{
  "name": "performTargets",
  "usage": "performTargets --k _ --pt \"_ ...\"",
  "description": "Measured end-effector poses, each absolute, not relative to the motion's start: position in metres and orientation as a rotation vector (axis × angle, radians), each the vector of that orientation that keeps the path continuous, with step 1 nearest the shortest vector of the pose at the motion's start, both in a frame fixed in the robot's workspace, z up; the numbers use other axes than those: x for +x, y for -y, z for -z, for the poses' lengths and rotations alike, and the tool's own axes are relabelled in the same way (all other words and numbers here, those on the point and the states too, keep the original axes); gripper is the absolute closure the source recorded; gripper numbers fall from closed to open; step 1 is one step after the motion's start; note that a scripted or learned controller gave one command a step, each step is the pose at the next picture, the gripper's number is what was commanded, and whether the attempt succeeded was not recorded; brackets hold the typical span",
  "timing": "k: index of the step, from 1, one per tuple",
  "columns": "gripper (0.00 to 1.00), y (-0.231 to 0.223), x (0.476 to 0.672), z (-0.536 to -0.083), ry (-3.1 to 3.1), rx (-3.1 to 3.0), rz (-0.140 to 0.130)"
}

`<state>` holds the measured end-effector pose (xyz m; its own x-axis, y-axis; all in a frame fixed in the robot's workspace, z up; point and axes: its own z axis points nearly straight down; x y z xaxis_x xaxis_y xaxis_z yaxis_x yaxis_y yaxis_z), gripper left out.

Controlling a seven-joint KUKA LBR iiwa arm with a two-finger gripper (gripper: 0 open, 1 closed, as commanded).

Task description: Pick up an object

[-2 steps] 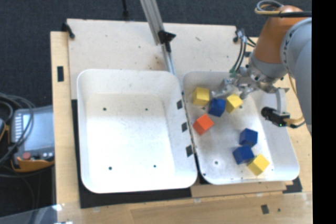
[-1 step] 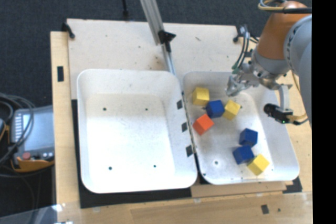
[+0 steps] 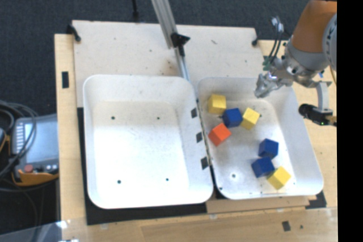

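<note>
The right bin (image 3: 303,139) holds several small cubes. A yellow cube (image 3: 216,103), a blue cube (image 3: 232,117), another yellow cube (image 3: 250,117) and an orange cube (image 3: 220,134) cluster near its upper left. Two blue cubes (image 3: 268,148) (image 3: 262,166) and a yellow cube (image 3: 278,177) lie toward its lower right. My gripper (image 3: 264,86) hangs over the bin's far right corner, up and to the right of the yellow cube at the cluster's right, with nothing visibly in it.
The left bin (image 3: 91,122) lies beside the right one, divided by a shared rim with black clips. A slanted metal pole (image 3: 161,3) rises behind the bins. A pendant with cables sits off the bench at the left (image 3: 34,144).
</note>
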<state>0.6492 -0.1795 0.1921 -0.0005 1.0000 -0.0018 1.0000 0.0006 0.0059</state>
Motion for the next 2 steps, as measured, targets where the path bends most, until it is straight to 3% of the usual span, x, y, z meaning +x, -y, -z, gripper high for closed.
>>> performTargets --k 1,2 --pt "1.0 0.18 0.65 -0.207 -2.223 2.216 -0.004" --pt "1.0 0.126 0.642 -0.22 -2.229 2.214 -0.004"
